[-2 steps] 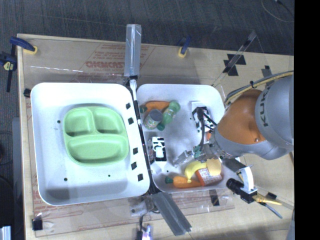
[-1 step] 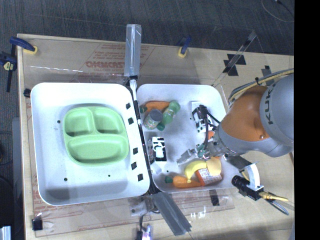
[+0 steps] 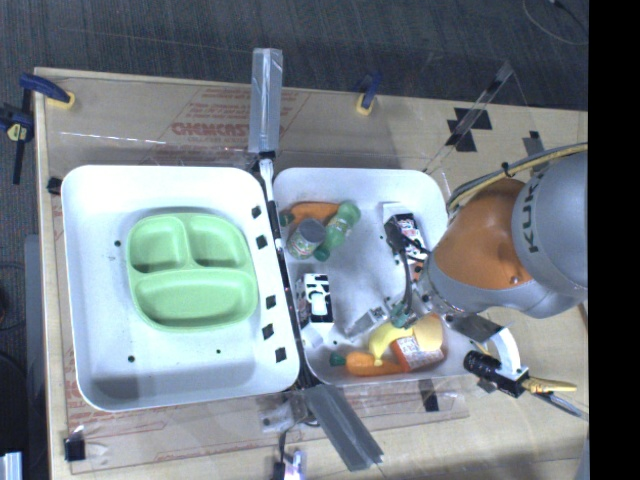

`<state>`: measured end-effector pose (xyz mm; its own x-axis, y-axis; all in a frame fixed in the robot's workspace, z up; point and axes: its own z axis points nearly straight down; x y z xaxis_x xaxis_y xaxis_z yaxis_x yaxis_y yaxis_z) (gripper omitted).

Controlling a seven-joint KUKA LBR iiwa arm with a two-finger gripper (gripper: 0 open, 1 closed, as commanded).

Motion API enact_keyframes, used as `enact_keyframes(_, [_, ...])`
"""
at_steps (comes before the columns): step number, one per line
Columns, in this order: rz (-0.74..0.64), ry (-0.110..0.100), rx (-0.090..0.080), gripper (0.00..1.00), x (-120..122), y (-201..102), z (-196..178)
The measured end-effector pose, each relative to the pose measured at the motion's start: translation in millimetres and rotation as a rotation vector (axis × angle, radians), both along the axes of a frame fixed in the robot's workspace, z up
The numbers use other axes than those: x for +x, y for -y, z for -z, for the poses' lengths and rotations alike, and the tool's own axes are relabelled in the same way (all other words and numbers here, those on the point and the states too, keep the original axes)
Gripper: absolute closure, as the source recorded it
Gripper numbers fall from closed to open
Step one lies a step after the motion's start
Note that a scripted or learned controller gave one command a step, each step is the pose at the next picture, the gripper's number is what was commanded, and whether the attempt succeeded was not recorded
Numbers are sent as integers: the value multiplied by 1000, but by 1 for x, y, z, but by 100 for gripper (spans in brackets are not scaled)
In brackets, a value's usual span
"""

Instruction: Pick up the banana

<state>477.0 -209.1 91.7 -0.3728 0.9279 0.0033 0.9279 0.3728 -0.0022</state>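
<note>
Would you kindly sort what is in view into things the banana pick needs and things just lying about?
Needed:
banana
hand
right bin

Lying about:
green tray
green bottle
carrot
orange packet
left bin

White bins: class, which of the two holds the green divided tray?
The left white bin holds the green divided tray; the right white bin holds the clutter, banana included.
</note>
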Motion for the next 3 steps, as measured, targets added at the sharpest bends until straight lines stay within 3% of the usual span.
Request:
enact_keyframes(1, [-150, -1, 1, 0, 0, 0, 0])
enact_keyframes(2, [-467, 5, -3, 0, 26, -14, -53])
enact_keyframes(3, [-841, 19, -13, 0, 6, 1, -5])
